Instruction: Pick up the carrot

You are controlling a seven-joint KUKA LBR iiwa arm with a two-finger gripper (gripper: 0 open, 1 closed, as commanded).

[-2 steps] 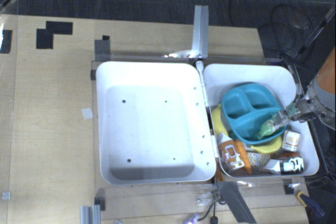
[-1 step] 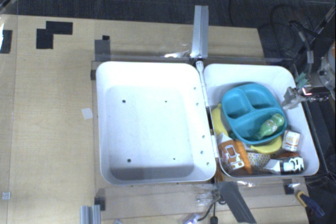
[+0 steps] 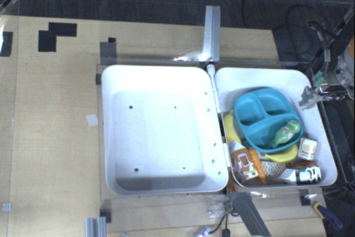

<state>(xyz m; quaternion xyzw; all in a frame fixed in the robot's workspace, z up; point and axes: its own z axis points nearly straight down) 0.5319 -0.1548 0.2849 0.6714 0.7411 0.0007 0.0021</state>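
Camera view: slim orange carrot (image 3: 256,166) among clutter.

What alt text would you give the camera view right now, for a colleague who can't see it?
The right bin holds a pile: a blue divided plate with a green bottle on it, an orange carrot at the front among packets, and a small jar. The hand sits at that bin's far right rim, clear of the carrot. The left bin lies beside it.

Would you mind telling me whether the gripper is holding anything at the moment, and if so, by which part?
Nothing is held. The gripper sits at the right bin's far right rim, and the carrot lies in that bin.
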